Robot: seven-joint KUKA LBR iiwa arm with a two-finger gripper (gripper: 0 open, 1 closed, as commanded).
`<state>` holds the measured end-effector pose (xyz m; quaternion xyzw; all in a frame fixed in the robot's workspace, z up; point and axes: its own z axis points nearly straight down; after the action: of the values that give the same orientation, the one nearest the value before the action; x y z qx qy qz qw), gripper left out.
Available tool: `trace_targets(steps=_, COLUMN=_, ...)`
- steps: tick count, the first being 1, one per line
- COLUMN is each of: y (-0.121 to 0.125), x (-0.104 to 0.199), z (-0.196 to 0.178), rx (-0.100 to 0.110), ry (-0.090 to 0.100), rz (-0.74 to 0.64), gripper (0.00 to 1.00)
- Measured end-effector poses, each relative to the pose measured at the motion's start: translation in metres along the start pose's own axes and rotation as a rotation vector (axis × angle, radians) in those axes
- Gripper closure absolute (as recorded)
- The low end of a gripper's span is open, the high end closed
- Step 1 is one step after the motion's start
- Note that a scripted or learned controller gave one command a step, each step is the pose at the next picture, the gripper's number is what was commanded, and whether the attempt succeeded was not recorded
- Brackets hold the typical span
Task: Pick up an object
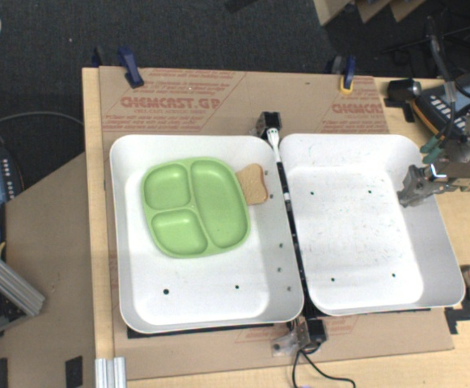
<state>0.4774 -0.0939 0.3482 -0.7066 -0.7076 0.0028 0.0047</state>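
My feed is evenly and fairly brightly lit from overhead. The two white bins (pixel 429 241) come out close to blown, with little surface detail, and the green plate (pixel 194 207) casts only a thin soft shadow on its lower rim. The dark floor in the upper left of the frame is murky. At the right edge the gripper (pixel 417 186) looks soft and slightly smeared. The whole frame is grainy.

A robotics lab: clamped board bench (pixel 178 95), two white bins (pixel 129 241), cables over dark carpet (pixel 40 55).
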Motion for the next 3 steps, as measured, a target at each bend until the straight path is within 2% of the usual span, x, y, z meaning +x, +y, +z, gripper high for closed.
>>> trace_targets(steps=1, y=0.013, x=-0.055, z=-0.078, rx=-0.022, ry=-0.008, rz=0.007, gripper=1.00)
trace_targets(steps=2, y=0.001, x=-0.028, z=0.000, rx=-0.002, ry=0.000, rz=0.000, gripper=1.00)
trace_targets(steps=3, y=0.029, x=-0.073, z=-0.083, rx=-0.023, ry=-0.009, rz=0.004, gripper=1.00)
